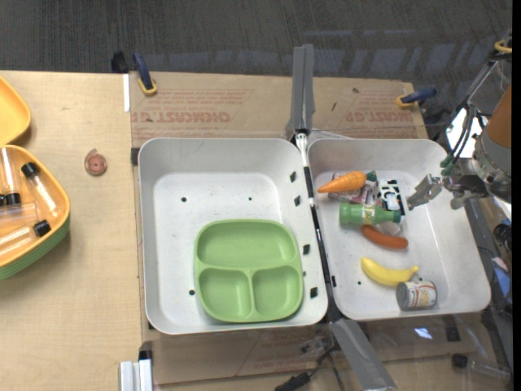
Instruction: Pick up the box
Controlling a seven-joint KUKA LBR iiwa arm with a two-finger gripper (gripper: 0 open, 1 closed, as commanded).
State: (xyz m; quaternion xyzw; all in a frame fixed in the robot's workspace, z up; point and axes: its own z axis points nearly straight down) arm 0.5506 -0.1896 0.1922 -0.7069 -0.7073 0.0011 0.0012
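While the arm reaches in from the right, its end effector hangs over the right edge of the right bin. One light grey finger slants down and left, ending just short of the pile of things in the bin; a second grey piece juts out near the bin's right wall. Between the two is bare bin floor, so the end effector looks open and holds nothing. The slanting finger's tip is near the box but I cannot tell whether it touches it.

The box is a small black-and-white packet lying in the upper middle of the right bin, partly tucked behind a green bottle that lies on its side just below it. A carrot lies to the left of the box, its thick end close against it. Below the bottle lies a red sausage, touching or nearly touching the bottle. Further down, well apart from the box, a banana lies with its tip beside a can tipped on its side near the bin's lower right corner.

The left bin carries a green divided plate in its lower half. Both bins sit on brown cardboard over the surface. At the far left edge of the surface is a yellow tray with small black-capped vials in it.
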